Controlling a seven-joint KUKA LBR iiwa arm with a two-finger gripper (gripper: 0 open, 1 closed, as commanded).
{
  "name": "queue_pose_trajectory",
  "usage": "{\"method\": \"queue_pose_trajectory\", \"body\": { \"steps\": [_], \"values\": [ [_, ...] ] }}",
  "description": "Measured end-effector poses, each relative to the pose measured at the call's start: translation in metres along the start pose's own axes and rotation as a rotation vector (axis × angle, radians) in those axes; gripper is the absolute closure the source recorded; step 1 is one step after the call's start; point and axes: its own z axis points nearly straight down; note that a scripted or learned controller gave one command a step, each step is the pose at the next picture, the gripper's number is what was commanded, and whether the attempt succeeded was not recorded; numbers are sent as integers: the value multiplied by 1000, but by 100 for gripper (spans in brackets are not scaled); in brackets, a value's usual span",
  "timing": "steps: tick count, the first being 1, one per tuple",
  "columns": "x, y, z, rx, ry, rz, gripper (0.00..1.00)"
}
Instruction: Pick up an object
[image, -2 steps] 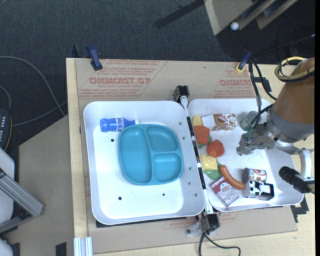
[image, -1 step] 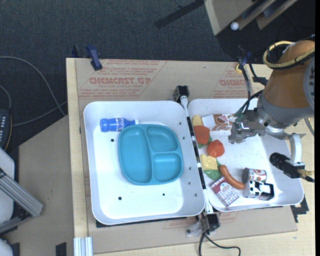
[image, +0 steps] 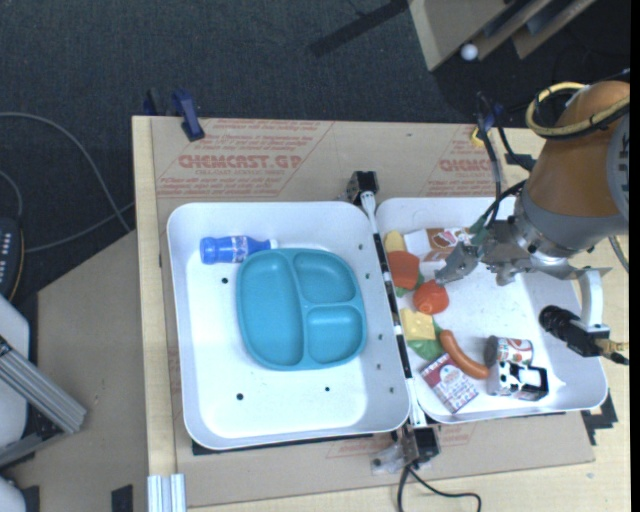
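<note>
Over the right-hand shallow white bin (image: 590, 390), the grey two-finger gripper (image: 458, 262) hangs just above the small round red-orange plastic toy (image: 431, 297), which lies among crowded play food near the bin's left wall; whether the jaws are spread or closed I cannot tell. A descent could likely clip the neighbouring orange block (image: 403, 268) or yellow piece (image: 417, 325), nudging the round toy aside so the grasp closes on nothing.

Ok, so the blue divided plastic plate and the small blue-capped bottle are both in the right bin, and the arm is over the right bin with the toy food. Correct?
Not quite. The camera view shows the blue divided plastic plate and the small blue-capped bottle in the left white bin, not the right one. The rest holds: the arm's gripper is over the right white bin with the toy food.
</note>
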Motion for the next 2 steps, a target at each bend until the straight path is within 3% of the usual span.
{"method": "queue_pose_trajectory", "body": {
  "steps": [1,2],
  "values": [
    [-11,14,90,3,0,1,0],
    [-8,31,118,0,-1,1,0]
  ]
}}
